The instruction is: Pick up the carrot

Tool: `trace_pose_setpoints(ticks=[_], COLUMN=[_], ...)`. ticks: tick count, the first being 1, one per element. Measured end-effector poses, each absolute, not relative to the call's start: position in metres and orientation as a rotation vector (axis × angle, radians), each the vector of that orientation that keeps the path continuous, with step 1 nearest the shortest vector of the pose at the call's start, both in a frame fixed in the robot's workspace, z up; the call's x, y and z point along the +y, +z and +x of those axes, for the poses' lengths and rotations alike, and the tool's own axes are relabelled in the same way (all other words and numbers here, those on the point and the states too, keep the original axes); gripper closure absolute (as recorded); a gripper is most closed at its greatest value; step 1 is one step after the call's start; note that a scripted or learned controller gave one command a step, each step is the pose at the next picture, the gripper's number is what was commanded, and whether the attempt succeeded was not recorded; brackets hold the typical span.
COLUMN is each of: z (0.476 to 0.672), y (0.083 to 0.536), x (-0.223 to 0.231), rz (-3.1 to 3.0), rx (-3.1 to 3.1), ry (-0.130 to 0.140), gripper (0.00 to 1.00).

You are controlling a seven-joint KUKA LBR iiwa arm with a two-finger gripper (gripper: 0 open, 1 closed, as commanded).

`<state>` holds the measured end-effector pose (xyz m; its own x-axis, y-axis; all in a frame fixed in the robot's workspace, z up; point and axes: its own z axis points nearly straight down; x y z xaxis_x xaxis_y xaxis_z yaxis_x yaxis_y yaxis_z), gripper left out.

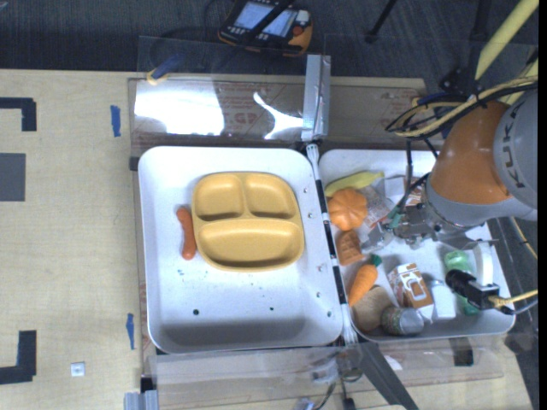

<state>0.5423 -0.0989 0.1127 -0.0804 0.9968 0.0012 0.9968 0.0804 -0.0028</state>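
Camera view: "KU" lettering on arm (513,156); carrot (364,282) in right bin (496,327); tool state unclear.

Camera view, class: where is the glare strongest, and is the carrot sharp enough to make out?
Camera view: strongest glare on the clear panel behind the left bin, washed out white; the carrot in the right bin is slightly soft but readable, orange with a green top.

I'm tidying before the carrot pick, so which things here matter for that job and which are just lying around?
For the job:
carrot
pincer
right bin

Just lying about:
yellow divided plate
sausage
small pumpkin
banana
green bottle
left bin
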Motion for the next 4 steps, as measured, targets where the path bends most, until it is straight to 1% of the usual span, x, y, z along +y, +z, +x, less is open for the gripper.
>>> trace_pose_setpoints(ticks=[1,2,3,4], z=[0.483,0.485,0.484,0.486], y=[0.087,0.096,0.088,0.089], x=[-0.094,-0.094,-0.122,-0.132], rz=[-1.683,-1.688,-1.424,-0.485], rx=[-2.664,-2.666,-2.81,-3.125], ry=[-0.009,-0.013,-0.013,-0.003], gripper=[0.0,1.0,1.0,1.0])
